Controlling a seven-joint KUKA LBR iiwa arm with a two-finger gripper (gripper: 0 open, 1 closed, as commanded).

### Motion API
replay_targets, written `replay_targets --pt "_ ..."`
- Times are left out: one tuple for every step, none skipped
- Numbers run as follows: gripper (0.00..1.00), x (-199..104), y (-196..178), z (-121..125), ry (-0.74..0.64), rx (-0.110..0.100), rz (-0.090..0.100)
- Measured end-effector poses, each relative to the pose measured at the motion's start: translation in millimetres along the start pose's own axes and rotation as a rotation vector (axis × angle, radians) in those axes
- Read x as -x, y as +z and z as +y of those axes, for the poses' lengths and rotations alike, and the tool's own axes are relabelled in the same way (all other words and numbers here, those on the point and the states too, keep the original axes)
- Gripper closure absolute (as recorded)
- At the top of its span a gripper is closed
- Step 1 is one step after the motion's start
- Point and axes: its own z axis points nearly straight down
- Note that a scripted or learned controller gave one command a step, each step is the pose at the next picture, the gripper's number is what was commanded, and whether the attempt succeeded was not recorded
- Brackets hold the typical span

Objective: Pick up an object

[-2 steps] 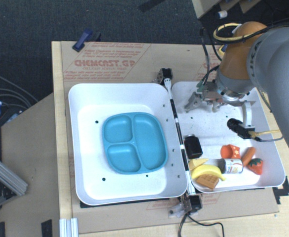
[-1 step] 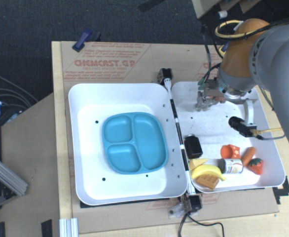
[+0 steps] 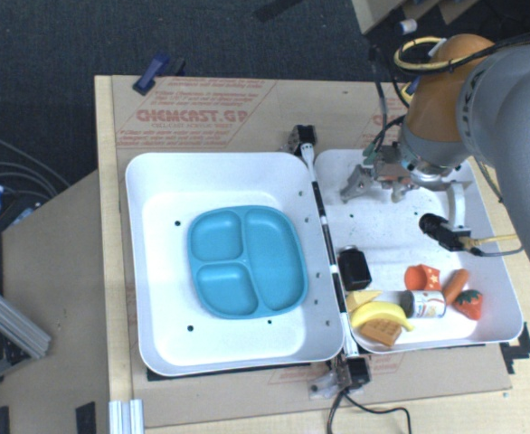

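Camera view — gripper (image 3: 380,181): fingers are splayed apart with nothing between them, poised low over the bare far end of the right bin (image 3: 387,233).
Camera view — candidates: banana (image 3: 380,316), small can (image 3: 425,304), carrot (image 3: 457,283) are clustered at the near end, well apart from the gripper.
Camera view — left bin (image 3: 156,197): a blue divided plate (image 3: 247,260) is laid flat, likely as the drop spot.

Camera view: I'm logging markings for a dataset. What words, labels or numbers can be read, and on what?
"CHEMCAST G P": red print repeated across the bench board, upper line mirrored, partly faded.
Label on the small can in the right bin: too small to read.
Blue divided plate: no text.
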Motion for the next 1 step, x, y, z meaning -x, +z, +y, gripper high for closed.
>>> replay_targets --pt "0.00 77.8 -10.7 -34.6 0.003 -0.005 -0.001"
